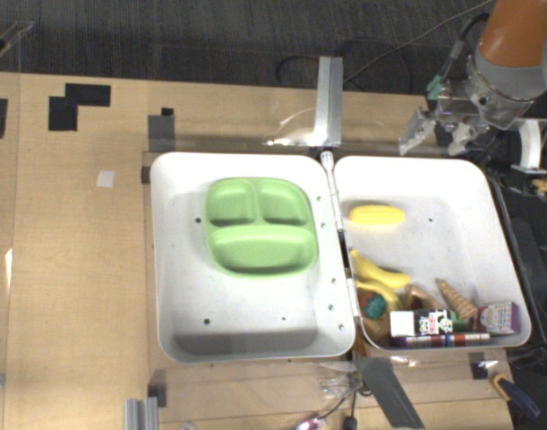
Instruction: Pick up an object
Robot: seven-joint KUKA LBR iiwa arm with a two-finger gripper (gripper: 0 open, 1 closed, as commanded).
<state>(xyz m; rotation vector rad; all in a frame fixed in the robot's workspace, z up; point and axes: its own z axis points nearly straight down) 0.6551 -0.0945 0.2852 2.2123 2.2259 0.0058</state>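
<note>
My gripper (437, 137) hangs above the far rim of the right bin (452, 182), up at the top right, open with nothing between its fingers. In that bin a yellow oblong object (376, 216) lies alone near the far left. Along the near edge sit a banana (381, 277), a teal ball (374, 307), a brown cone (458, 300), a small white box (403, 323), a marker (441, 339) and a purple packet (498, 314). A green divided plate (259, 225) lies in the left bin (179, 267).
A metal post (329, 97) rises behind the divider between the two bins. Cables run across the dark floor at the back and down the right side. The wooden bench (67, 267) stretches out to the left.
</note>
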